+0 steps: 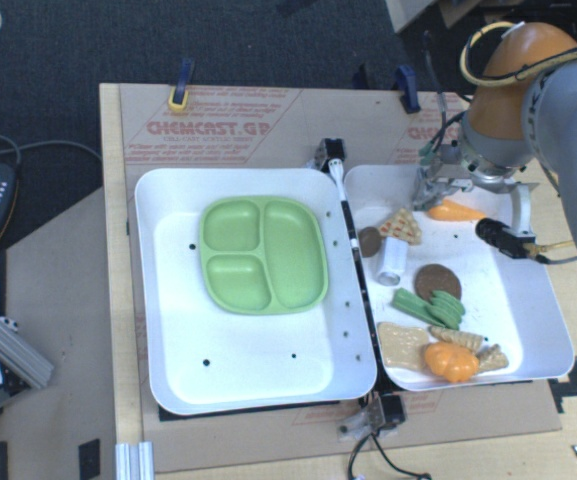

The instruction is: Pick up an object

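My gripper (430,194) hangs low over the far end of the right bin (543,313), below the orange band of the arm (513,63). An orange carrot-like piece (457,210) lies just to its right, close to it or touching it; I cannot tell which. A tan waffle-shaped piece (401,226) sits just in front of the gripper. Further forward lie a white cylinder (393,260), a small brown disc (370,240), a dark brown round cookie (437,281), a green bean-like toy (430,306), a beige slab (406,346) and an orange fruit (448,362).
The left bin (168,348) holds a light green divided plate (264,253). A black part with a cable (505,238) hangs off the arm over the right bin's far right side. Clamps (179,86) sit at the board's far edge. The divider (353,258) separates the bins.
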Robot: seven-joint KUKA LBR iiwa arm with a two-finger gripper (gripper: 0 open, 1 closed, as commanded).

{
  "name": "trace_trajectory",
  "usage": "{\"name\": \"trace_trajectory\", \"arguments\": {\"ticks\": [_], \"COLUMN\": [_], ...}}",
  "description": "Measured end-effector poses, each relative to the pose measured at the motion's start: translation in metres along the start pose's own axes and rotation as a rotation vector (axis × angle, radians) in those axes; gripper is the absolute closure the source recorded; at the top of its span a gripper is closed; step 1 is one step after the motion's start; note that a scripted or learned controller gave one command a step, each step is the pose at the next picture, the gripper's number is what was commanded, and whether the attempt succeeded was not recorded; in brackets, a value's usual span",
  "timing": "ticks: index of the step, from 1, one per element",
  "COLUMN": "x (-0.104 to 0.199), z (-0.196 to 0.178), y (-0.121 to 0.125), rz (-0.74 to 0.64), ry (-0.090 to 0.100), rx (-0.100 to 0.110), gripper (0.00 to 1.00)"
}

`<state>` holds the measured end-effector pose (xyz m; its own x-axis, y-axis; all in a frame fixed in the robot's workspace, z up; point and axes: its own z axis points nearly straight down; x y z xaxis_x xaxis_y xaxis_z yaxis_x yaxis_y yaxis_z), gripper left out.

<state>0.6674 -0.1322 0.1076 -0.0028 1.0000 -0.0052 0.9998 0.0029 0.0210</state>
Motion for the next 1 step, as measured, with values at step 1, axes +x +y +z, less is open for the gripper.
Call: {"name": "trace_trajectory", "arguments": {"ticks": [1], "x": [-0.005], "z": [-0.0631], "y": [-0.0016], "rz": [0.003], "ry": [0.002], "rx": [0.012], "gripper": [1.0]}}
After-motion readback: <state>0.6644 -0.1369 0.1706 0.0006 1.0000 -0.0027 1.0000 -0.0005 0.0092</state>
